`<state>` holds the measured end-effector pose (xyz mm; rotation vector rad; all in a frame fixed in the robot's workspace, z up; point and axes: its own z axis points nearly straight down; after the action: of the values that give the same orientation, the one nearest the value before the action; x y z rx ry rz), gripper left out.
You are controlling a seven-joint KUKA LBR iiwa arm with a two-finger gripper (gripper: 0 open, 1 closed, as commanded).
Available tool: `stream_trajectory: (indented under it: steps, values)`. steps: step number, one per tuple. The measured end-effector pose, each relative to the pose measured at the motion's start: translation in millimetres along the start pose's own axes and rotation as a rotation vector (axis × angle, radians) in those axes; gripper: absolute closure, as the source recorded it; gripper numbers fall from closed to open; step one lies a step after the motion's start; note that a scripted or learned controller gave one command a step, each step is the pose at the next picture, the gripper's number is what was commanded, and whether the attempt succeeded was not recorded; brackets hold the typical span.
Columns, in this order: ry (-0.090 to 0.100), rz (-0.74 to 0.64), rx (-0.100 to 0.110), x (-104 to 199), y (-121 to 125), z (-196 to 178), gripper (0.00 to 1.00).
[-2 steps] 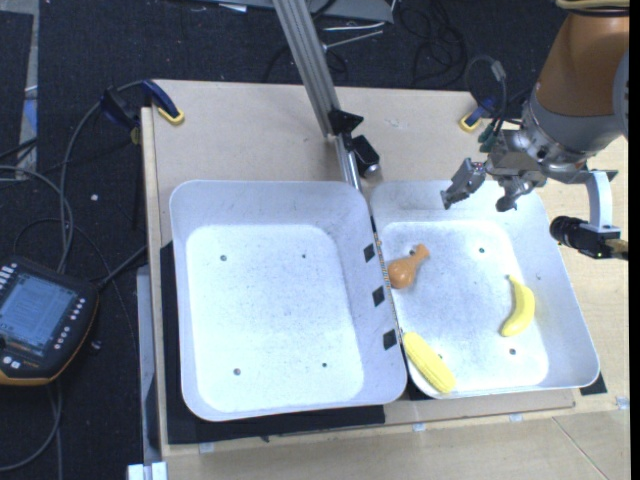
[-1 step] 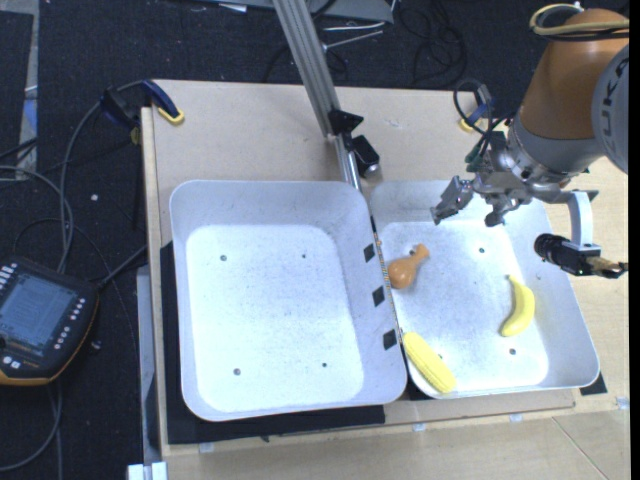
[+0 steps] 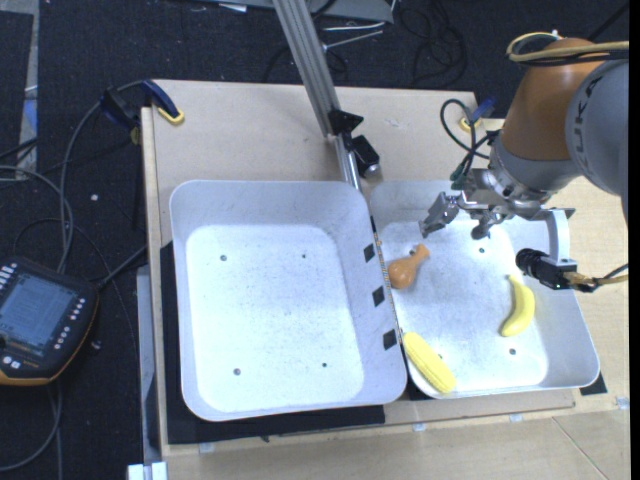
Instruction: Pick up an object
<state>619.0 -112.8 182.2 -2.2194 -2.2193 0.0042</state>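
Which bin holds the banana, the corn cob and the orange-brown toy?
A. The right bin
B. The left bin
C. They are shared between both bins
A: the banana, the corn cob and the orange-brown toy all lie in the right bin, under the gripper.

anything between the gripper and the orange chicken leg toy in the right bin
No. In the camera view the gripper hangs up and right of the chicken leg toy, and just bare white floor of the right bin lies between them.
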Motion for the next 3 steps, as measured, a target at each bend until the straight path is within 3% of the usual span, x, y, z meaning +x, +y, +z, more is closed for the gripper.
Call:
stream_trajectory:
  steps: [1, 2, 3]
  values:
    - [0.000, 0.000, 0.000, -1.6, 1.9, 43.0, 0.00]
    - [0.000, 0.000, -0.004, -1.7, 2.8, 30.5, 1.00]
    - [-0.001, 0.000, -0.008, 0.2, -3.2, -14.4, 1.00]
